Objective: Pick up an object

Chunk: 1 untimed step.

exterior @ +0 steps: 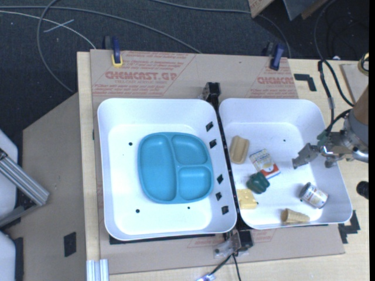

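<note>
Resting on a cardboard-topped bench [176,69], two white bins [117,122] sit below the spread, empty tool [316,157].

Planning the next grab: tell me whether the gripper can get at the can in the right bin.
Probably yes. The gripper sits just above the can in the view, with bare bin floor around the can and nothing between them.

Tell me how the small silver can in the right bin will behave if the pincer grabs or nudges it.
The small silver can lies on its side, so a nudge would probably roll it across the right bin. Its shiny, rounded wall may slip between fingers. It looks small, so likely light, and sits apart from the pincer.
</note>
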{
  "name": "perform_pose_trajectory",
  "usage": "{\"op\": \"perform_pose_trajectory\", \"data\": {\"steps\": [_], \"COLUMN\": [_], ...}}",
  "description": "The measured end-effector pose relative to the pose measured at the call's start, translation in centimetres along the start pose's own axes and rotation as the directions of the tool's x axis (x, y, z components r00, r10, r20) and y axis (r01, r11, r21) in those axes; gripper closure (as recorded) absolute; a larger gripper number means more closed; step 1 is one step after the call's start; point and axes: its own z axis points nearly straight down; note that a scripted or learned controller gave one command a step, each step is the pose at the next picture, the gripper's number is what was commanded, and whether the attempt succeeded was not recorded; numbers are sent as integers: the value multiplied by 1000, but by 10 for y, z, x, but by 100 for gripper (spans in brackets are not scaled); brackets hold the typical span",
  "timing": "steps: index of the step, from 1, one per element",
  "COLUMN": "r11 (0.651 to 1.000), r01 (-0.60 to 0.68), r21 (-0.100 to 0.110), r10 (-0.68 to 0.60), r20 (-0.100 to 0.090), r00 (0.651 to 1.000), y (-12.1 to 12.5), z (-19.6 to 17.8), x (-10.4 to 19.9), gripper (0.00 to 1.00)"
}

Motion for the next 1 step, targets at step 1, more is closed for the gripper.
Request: {"op": "perform_pose_trajectory", "data": {"steps": [1], "r11": [1000], "r01": [0], "r21": [0], "r10": [0], "r20": [0], "r00": [1000], "y": [4], "z": [44], "x": [4], "gripper": [0]}}
